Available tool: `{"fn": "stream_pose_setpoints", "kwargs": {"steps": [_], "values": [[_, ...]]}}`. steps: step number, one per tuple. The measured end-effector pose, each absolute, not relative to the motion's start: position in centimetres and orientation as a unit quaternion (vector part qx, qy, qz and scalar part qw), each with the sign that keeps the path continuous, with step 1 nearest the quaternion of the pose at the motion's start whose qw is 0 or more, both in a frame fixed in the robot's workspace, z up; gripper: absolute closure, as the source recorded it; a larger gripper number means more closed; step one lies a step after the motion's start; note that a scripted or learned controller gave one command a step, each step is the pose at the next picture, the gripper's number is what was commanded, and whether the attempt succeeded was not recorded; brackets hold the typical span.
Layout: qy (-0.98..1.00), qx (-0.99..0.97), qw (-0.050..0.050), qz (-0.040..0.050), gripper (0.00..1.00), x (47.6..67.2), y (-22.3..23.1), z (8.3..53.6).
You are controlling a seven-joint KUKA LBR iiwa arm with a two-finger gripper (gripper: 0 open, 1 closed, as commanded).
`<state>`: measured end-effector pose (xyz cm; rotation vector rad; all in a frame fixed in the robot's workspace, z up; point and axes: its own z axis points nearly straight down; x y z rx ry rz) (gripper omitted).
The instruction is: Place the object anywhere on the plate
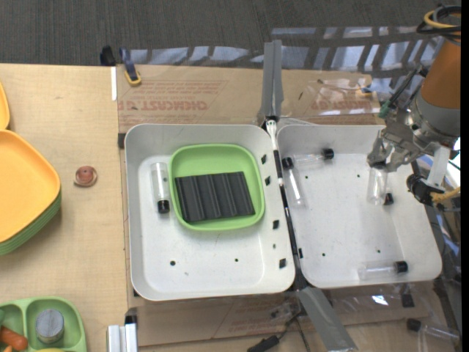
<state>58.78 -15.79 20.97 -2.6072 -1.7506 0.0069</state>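
Hovering with the claw point(386, 158) over the far right part of the right white bin point(337, 233), beneath the orange-banded arm point(443, 86). Not showing whether spread or pressed together, so cannot tell.

Lying just on the camera side of the claw, close under its tip: a clear tube with a black cap point(377, 185); whether touching the claw, unclear.

Sitting well to the claw's left, in the left white bin point(205, 270): the green plate point(216, 151), carrying a black ribbed slab point(217, 196).

Lying just beyond the plate's far side from the claw: a second capped tube point(160, 185).

Lying elsewhere in the right bin: three more capped tubes, one left of the claw by the far wall point(311, 156), one farther left by the divider point(291, 184), one well toward the camera from the claw point(381, 270).
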Motion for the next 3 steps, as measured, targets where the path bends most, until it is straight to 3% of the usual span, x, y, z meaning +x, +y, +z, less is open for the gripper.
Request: {"fn": "stream_pose_setpoints", "kwargs": {"steps": [1, 2, 3], "values": [[-0.557, -0.830, 0.001, 0.0021, 0.00, 58.8, -15.8, 21.0], [-0.509, -0.860, 0.000, 0.0015, 0.00, 65.8, -19.1, 33.1], [-0.470, -0.883, 0.001, 0.0022, 0.00, 65.9, -21.4, 29.4]]}}
